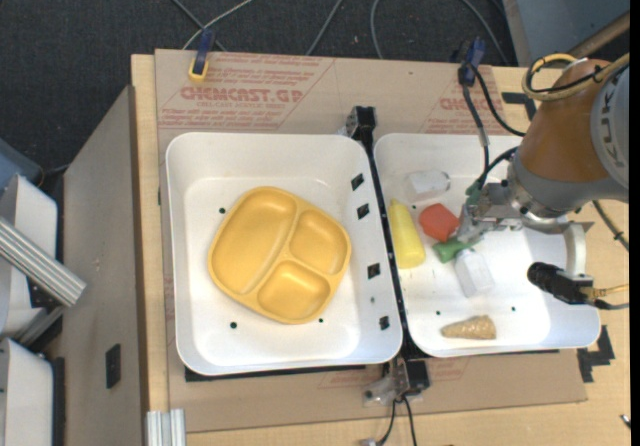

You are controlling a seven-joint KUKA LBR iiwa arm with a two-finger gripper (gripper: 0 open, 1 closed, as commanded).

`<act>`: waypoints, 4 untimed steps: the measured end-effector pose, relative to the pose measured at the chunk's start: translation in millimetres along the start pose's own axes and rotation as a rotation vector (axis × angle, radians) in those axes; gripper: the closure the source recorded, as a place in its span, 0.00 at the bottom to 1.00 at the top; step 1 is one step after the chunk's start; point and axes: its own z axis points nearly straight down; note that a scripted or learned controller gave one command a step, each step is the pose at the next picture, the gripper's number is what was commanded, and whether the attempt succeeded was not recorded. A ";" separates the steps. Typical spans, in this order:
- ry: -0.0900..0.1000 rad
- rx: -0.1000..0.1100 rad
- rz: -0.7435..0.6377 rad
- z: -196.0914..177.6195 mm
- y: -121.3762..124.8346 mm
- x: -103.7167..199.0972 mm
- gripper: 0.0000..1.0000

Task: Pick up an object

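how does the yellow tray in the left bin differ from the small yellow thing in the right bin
The yellow tray is wide and flat with three compartments; the small yellow object is narrow, elongated and plain. The tray lies mid-bin; the small object lies along its bin's left wall. Both are yellow and lie apart from the gripper.

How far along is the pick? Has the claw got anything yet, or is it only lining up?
Nothing looks picked yet. The claw is low in the right bin, next to the red piece and the green piece; I cannot tell if anything is between its fingers. The yellow block, the cone and the clear pieces all lie on the bin floor. The grasp and lift are left.
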 end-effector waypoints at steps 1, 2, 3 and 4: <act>-0.002 -0.004 -0.003 -48.8 -0.1 9.8 1.00; -0.003 -0.007 -0.003 -112.7 2.3 13.8 1.00; -0.002 -0.003 -0.002 -122.4 3.1 14.2 1.00; 0.000 -0.003 -0.007 -118.2 32.1 63.4 1.00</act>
